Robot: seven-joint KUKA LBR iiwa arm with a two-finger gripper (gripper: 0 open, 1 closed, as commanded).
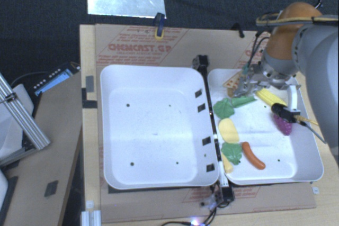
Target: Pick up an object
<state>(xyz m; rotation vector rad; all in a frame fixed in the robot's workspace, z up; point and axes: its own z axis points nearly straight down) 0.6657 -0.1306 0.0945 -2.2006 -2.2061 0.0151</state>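
Observation:
My gripper (247, 85) is down in the back part of the right bin (307, 166), below the orange band of the arm. It hovers over or touches a long green toy (244, 100); contact is hard to judge. Just left of it lies a tan waffle-like piece (231, 82). A yellow corn cob (270, 97) lies to its right, with purple grapes (284, 125) nearer the front. A green leafy toy (224, 109), a pale yellow lemon (229, 130), another green piece (232, 151) and an orange carrot (253, 156) lie along the bin's left side.
The left bin (153, 129) stands beside the right one, with a black-clipped divider (209, 114) between them. A small yellow piece (226, 164) rests at the right bin's front left corner. The grey arm (318, 61) covers the right bin's far right side.

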